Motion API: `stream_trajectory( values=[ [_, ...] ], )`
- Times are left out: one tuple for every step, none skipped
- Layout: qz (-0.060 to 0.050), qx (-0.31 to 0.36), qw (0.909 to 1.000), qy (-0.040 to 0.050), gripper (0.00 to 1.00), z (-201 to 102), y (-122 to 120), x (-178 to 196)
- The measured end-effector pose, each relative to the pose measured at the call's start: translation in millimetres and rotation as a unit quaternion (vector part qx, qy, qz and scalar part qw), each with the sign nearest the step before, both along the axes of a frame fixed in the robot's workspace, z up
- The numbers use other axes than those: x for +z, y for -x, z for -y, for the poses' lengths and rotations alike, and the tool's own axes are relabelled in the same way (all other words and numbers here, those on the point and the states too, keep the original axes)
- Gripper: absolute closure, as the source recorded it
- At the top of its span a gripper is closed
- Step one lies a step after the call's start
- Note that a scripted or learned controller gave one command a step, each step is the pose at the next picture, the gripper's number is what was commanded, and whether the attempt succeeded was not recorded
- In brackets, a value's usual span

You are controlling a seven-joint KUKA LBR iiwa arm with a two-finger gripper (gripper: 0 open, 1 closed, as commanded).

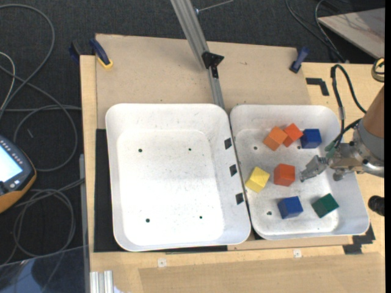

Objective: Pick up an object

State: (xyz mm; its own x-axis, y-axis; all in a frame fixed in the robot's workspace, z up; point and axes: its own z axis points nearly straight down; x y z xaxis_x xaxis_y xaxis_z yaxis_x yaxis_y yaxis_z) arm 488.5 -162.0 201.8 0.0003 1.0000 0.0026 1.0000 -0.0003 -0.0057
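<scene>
Overhead, I see the arm reaching in from the right over the right bin, with the gripper low over the bin floor. Its fingers look slightly parted, and I see nothing between them. The fingertips sit just right of a red cube, close to it but, as far as I can judge from this slant, not touching. Yellow cube lies left of the red one, near the bin's left wall. Up top: two orange cubes, one touching the other, then a blue cube just beside them. Along the front: another blue cube and a green cube, apart from each other. The left bin is a speckled white tray. A yellow-cased device sits at the left edge, among cables.
</scene>
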Motion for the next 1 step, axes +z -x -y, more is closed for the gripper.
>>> stream_trajectory(
  values=[
    [0.000,0.000,1.0000,-0.0002,0.00,0.8,-4.1,-43.7]
  ],
)
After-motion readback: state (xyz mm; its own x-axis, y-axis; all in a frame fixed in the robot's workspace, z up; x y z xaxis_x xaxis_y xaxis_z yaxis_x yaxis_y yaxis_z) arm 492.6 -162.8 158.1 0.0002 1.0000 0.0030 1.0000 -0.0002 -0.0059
